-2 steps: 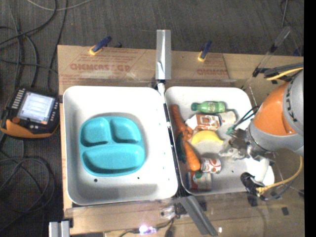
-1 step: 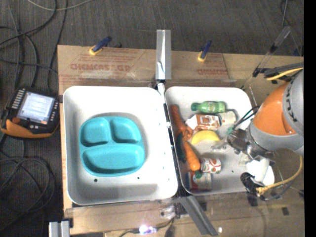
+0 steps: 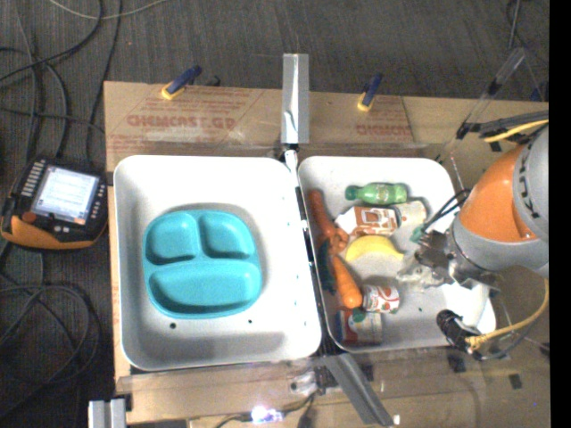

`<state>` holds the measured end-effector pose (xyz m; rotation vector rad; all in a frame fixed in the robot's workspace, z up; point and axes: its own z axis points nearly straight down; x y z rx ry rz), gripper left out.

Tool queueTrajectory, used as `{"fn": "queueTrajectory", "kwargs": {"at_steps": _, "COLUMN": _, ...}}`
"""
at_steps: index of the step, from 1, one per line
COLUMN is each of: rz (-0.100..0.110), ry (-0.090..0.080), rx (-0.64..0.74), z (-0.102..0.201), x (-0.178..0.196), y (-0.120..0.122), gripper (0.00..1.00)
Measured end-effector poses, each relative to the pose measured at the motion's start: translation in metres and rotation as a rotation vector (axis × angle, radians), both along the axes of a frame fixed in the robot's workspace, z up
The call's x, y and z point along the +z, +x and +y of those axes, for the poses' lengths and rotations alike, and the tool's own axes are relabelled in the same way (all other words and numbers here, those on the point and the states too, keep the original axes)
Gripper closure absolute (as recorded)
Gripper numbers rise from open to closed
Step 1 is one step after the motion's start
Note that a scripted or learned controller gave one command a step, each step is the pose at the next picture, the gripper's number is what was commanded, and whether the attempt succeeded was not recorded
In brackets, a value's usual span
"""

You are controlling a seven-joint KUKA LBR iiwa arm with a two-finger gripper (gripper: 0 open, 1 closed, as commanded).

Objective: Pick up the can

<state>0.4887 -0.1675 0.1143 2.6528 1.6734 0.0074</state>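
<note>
The can, red and white, lies on its side near the front of the right bin. It rests against the tip of an orange carrot. My gripper hangs low over the right bin, just right of a yellow lemon and up and to the right of the can, apart from it. The grey wrist with its orange band comes in from the right and hides the bin's right side.
The right bin also holds a green bottle, a small orange carton, a second carrot along the left wall, and a dark item at the front. A blue divided plate lies in the left bin.
</note>
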Motion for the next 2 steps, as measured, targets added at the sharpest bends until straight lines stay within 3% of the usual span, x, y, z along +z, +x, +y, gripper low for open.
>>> {"fn": "queueTrajectory", "kwargs": {"at_steps": 1, "rz": 0.0, "ry": 0.0, "rx": 0.0, "z": -0.0001, "x": 0.0, "y": -0.0001, "gripper": 0.0}}
{"fn": "queueTrajectory", "kwargs": {"at_steps": 2, "rz": 0.004, "ry": 0.002, "rx": 0.002, "z": 0.0012, "x": 0.0077, "y": -0.0001, "gripper": 1.0}}
